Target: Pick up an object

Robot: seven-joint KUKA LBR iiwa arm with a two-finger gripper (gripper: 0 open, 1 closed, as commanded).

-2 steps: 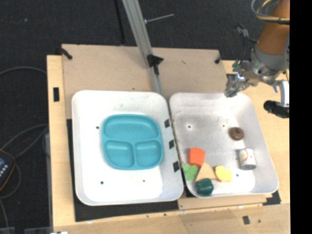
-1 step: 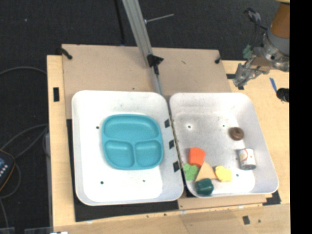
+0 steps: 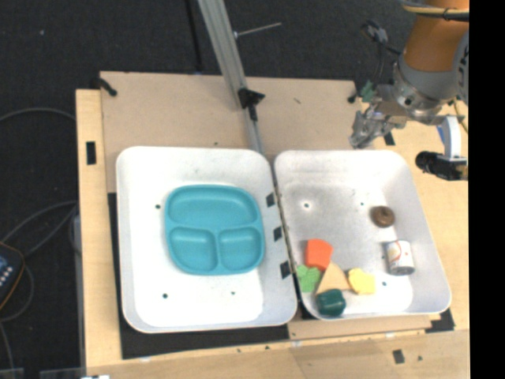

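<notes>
Right bin (image 3: 347, 172), near its front edge: orange block (image 3: 319, 253), green piece (image 3: 308, 278), tan wedge (image 3: 334, 278), yellow piece (image 3: 362, 281), dark green piece (image 3: 331, 302), clustered and touching. Toward the right wall: small can (image 3: 398, 257) on its side, brown disc (image 3: 383, 216) behind it. The bin's back half is bare floor. Left bin (image 3: 142, 235): teal divided plate (image 3: 213, 229), centred. My gripper (image 3: 368, 130) hangs over the right bin's back rim, holding nothing.
</notes>
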